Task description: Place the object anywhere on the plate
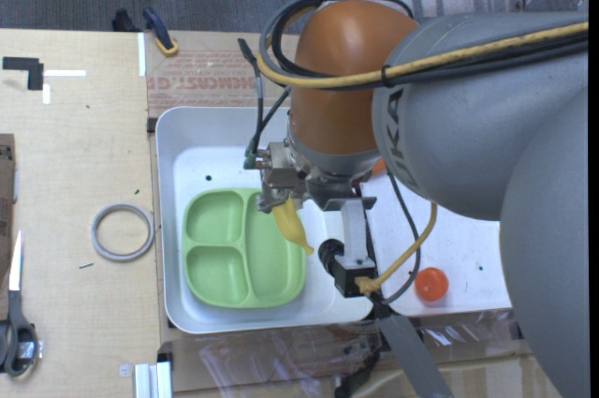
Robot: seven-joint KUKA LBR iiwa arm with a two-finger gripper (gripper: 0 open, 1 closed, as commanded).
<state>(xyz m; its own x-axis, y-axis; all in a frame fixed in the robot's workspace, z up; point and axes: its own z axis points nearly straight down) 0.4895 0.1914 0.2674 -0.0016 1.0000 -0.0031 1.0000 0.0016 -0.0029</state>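
Over the green plate [245, 246], at its right rim, the gripper [281, 204] grips the yellow banana [291, 227], its long axis slanting down-right past the edge.

The pale wooden bench [75, 134] carries a white bin [173, 199] pushed up against its right side. To the bin's left a tape ring [122, 231] lies flat, and scissors [17, 331] rest by the bench's left edge, well apart from the bin.
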